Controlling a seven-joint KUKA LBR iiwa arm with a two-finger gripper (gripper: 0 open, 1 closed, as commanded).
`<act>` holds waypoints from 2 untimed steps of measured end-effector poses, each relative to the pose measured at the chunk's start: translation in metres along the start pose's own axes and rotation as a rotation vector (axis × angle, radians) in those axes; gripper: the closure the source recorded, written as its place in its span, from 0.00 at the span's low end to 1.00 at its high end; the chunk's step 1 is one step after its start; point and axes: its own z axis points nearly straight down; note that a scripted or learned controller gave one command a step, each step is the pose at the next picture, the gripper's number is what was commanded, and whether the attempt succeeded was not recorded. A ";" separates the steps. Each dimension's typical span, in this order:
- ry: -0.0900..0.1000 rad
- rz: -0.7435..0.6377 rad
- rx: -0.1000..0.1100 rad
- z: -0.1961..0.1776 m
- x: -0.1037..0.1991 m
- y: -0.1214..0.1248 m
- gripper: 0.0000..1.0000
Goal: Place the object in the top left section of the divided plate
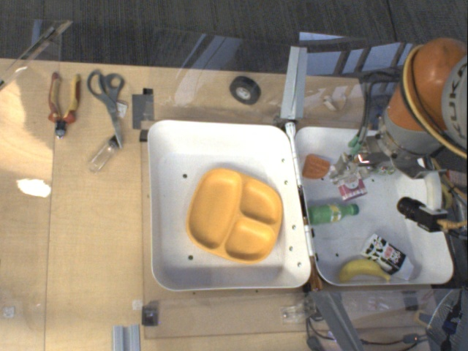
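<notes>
Tools and odds along the desk's [73, 232] far edge

Red-handled pliers [61, 104] lie at far left, grey-handled scissors [108, 101] just beside them, a clear tube [104, 154] near the scissor tips; a black tape roll [245, 89] sits further right, and a white scrap [34, 188] lies at the left edge.
</notes>
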 end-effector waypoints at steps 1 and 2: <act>0.001 -0.045 0.002 0.022 0.069 -0.010 1.00; 0.001 -0.100 0.001 0.021 0.140 -0.002 1.00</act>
